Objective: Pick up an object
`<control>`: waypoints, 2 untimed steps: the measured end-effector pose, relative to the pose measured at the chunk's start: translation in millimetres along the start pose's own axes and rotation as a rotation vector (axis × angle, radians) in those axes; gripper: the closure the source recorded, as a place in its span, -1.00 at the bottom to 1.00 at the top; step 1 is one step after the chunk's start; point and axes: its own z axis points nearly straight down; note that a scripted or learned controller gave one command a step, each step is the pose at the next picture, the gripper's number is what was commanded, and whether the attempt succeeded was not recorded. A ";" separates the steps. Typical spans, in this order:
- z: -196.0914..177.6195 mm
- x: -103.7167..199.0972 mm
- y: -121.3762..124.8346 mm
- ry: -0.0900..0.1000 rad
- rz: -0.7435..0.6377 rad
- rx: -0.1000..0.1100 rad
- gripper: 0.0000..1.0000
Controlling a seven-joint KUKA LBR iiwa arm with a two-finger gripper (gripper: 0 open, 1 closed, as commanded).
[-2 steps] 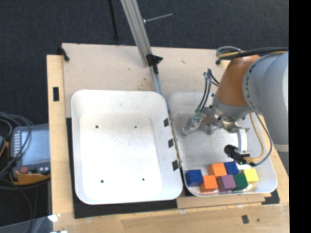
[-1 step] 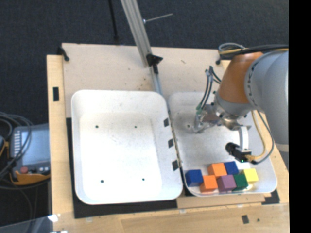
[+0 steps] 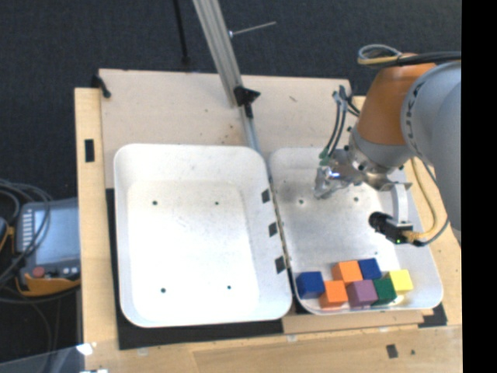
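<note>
Lower right of frame: cluster of blocks along the near edge of the right bin (image 3: 311,208), namely blue block (image 3: 310,284), orange block (image 3: 335,292), purple block (image 3: 362,292), green block (image 3: 384,289), yellow block (image 3: 401,280), with a second orange block (image 3: 349,270) and a second blue block (image 3: 370,268) just behind. Left bin (image 3: 194,162) sits alongside. Further up, the gripper (image 3: 324,183) hangs over the right bin's far part, well apart from the blocks; grip state cannot be told. Arm (image 3: 404,107) enters from upper right.

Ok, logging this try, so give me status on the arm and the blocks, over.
Gripper over the right white bin's far end, nothing seen held. Coloured cubes clustered at the near edge, untouched. Path between looks clear.
</note>
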 end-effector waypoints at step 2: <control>-69.1 -10.6 7.0 0.000 -0.004 0.003 1.00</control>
